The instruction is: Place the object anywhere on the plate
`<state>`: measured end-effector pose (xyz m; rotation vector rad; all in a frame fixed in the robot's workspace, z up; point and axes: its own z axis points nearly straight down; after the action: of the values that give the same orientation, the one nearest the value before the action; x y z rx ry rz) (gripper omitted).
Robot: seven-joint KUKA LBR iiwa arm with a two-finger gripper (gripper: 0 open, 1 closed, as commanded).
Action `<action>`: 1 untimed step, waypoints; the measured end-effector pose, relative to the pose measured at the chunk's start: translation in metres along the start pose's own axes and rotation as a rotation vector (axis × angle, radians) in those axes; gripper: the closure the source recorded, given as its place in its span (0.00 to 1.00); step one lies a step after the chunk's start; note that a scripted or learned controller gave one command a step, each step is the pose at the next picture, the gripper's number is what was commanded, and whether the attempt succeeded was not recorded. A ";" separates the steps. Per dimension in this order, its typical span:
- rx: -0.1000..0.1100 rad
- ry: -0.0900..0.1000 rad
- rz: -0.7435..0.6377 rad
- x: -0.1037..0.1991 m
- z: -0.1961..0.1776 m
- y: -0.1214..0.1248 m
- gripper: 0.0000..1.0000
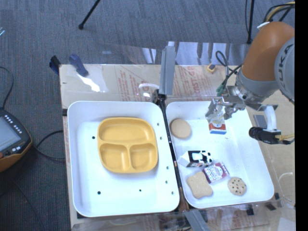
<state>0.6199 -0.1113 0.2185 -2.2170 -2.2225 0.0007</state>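
Observation:
A yellow plate [128,144] with three compartments lies in the left bin [82,129]. My gripper [219,113] hangs over the far part of the right bin [250,153], pointing down. Right under its tip is a small white box with a red top and a blue stripe [217,128]. I cannot tell whether the box rests on the bin floor or is lifted. The plate is well to the left of the gripper, across the divider between the bins.
The right bin also holds a round tan bun [181,128], a black-and-white carton [198,158], a maroon packet [215,172], a toast slice [199,185] and a chip cookie [237,186]. A grey post [167,73] stands behind the divider.

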 end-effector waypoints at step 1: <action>0.007 0.001 -0.003 0.065 0.034 -0.050 1.00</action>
<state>0.5693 -0.0462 0.1843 -2.2097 -2.2217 0.0079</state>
